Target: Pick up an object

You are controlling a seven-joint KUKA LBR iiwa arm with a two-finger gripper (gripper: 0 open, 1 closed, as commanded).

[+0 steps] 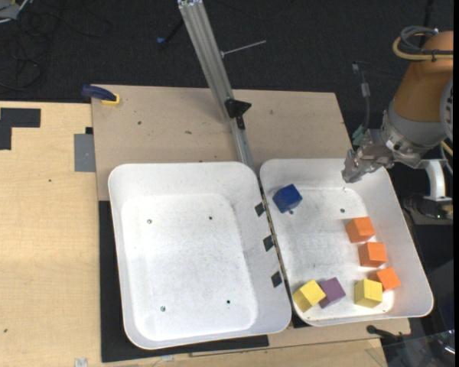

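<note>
Hovering at the upper right of the right bin [413,281], the hand [353,170] carries nothing visible, its grip state indeterminate; blue block [288,198] and the other blocks lie in the bin, pickup not yet done.

One fixed camera looks down slantwise on both bins [185,176].

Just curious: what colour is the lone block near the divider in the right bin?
Blue. The block shows clearly in the camera view, apart from the others.
</note>
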